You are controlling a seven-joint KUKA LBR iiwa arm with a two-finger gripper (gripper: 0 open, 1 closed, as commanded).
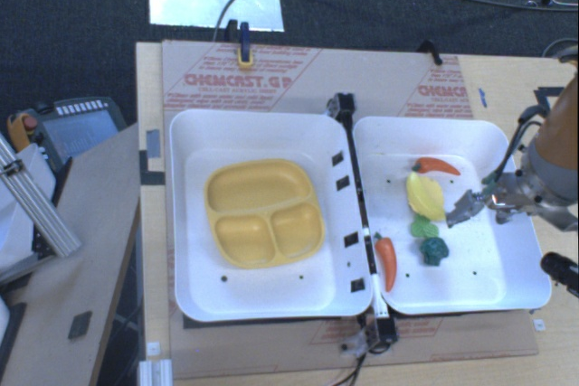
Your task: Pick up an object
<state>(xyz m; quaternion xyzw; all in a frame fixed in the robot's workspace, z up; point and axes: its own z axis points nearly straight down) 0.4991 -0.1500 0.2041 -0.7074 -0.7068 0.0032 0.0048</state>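
Right bin: holds five small toy foods, clustered toward its left half. Yellow piece, banana-like, lies mid-bin; an orange-red pepper just above it; a light green lump touching or nearly touching the yellow piece's lower end; a dark green broccoli just below that; a carrot near the divider, apart from the rest. Left bin: one yellow divided tray, sitting alone. Gripper: reaching in from the right, tip low and just beside the yellow piece's right edge. Whether the jaws stand apart or closed cannot be told at this size, and nothing can be seen caught between them. Risks, as judged: the yellow piece, green lump and broccoli sit so close that a closing grip may nudge one away or pinch two together; the rounded yellow surface may slip out sideways; approaching at its edge rather than over its middle may simply push it toward the divider. The carrot, standing clear, looks the safer target. Both bins rest on the worktop.
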